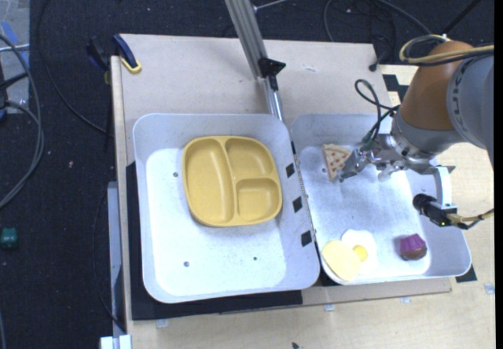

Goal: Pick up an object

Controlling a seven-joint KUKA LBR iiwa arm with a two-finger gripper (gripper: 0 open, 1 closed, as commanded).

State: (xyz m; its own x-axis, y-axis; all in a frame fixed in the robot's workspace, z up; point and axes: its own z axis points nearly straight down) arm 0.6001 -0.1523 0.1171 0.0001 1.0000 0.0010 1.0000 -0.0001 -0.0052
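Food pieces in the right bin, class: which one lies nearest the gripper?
The pizza slice, at the bin's far-left part, right beside the gripper. The fried egg and purple piece lie near the front edge.

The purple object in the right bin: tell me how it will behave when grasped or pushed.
The purple object looks small and rounded, so it probably weighs little and may roll or skid on the smooth white right bin floor. It sits near the bin's corner wall, so a push would likely pin it there.
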